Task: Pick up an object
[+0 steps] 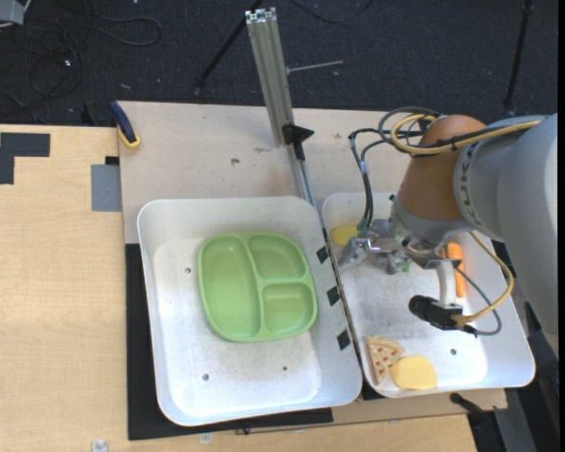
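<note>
1. A grey arm is seen reaching in over the right bin [508, 370] of two white bins set side by side on the worktop [198, 149]; its gripper [381, 250] is lowered near that bin's upper left corner, and whether it is spread or pressed together cannot be told.
2. A small yellow object [343, 236] is seen just beside the gripper, partly hidden.
3. A waffle-patterned slice [384, 357] and a rounded yellow piece [414, 373] are found touching at the bin's near edge, and an orange item [458, 264] is glimpsed behind the wrist.
4. A green divided plate [257, 285] is laid in the left bin [169, 384].
5. These pieces are judged light, stiff and rather smooth; the rounded one would best be gripped across its middle.
</note>
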You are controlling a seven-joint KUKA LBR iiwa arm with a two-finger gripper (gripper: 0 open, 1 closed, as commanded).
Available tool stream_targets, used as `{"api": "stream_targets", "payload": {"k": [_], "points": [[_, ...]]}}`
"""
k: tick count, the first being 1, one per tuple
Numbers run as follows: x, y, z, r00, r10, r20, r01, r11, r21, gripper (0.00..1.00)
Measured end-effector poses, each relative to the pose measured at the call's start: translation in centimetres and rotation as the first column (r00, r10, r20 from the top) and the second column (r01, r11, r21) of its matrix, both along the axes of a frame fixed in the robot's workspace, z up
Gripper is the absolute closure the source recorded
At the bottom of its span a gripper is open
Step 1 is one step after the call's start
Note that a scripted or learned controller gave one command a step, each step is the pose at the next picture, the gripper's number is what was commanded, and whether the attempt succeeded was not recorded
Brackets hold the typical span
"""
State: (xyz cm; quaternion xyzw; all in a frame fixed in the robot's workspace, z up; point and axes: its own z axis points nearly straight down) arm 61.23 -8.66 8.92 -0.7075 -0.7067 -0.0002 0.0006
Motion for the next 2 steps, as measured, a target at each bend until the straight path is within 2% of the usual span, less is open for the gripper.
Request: {"api": "stream_targets", "payload": {"k": [1,2], "points": [[0.2,-0.1,1.3,1.0,-0.004,0.005,0.004,1.0,0.001,1.0],[1.2,-0.1,6.6,1.0,0.002,0.002,-0.002,1.0,-0.001,1.0]]}}
